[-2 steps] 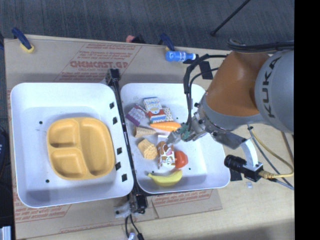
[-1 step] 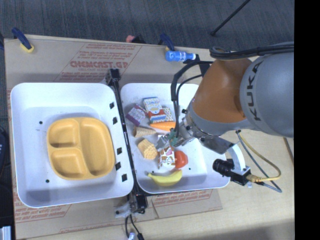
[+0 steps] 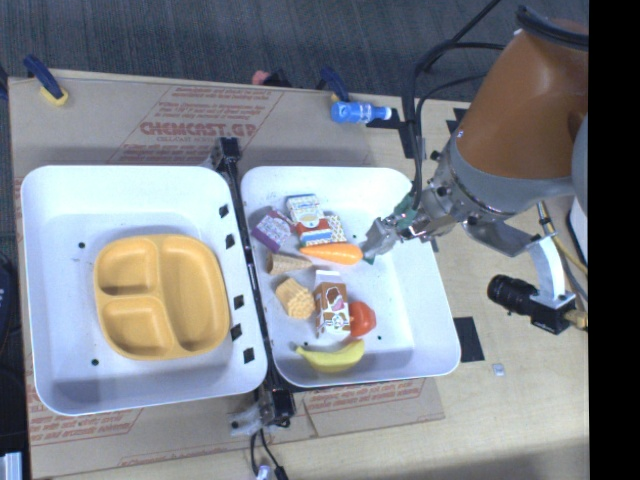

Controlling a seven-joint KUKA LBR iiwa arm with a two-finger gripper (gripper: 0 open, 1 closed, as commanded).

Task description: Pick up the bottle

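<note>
A robotics lab: clamped cardboard bench (image 3: 200, 118), white bins (image 3: 40, 298), grey carpet (image 3: 200, 18).

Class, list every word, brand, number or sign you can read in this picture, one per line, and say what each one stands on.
"CHEMCAST GP": red print on the brown cardboard sheet under the bins; letters soft, so the reading is likely, not certain.
Smaller red lines around it, and near the sheet's front edge: too blurred to read.
Printing on the small cartons in the right bin: too small to read.

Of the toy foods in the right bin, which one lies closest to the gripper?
The orange carrot: its right end lies just beside the gripper. The banana and red tomato lie farther toward the bin's near edge, and the cartons sit farther left.
</note>
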